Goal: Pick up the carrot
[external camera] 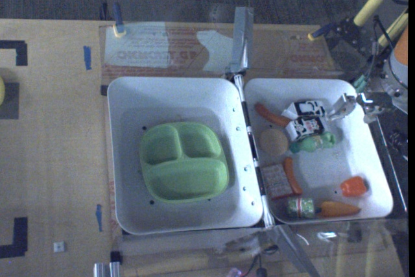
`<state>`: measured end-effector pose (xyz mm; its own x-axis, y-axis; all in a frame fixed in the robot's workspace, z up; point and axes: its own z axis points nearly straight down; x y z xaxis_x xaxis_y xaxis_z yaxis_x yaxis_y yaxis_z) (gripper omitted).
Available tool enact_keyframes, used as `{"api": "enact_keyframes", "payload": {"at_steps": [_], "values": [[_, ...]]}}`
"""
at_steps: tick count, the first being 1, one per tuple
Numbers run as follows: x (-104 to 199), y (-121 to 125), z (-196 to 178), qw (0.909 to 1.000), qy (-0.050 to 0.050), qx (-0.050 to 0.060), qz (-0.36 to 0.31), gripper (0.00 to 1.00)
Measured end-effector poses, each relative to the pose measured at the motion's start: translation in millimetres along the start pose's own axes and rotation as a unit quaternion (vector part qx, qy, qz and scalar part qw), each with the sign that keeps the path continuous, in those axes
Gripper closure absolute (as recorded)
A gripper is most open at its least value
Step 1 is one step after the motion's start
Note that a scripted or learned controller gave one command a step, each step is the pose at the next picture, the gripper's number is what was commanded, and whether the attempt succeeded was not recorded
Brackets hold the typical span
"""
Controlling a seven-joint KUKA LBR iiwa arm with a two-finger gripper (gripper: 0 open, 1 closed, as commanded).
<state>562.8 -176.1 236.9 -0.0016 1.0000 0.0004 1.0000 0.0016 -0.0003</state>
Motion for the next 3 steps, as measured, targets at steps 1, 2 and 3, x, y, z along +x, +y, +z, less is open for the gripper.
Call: {"api": "enact_keyframes", "payload": {"at_steps": [1, 2, 3], "values": [[-42, -66, 26, 0.9941, 0.0, 0.0, -0.109, 0.0], [-2, -73, -20, 0.9976, -0.001, -0.002, -0.069, 0.0], [-18, -83, 147, 0.9893, -0.001, -0.002, -0.146, 0.0]]}}
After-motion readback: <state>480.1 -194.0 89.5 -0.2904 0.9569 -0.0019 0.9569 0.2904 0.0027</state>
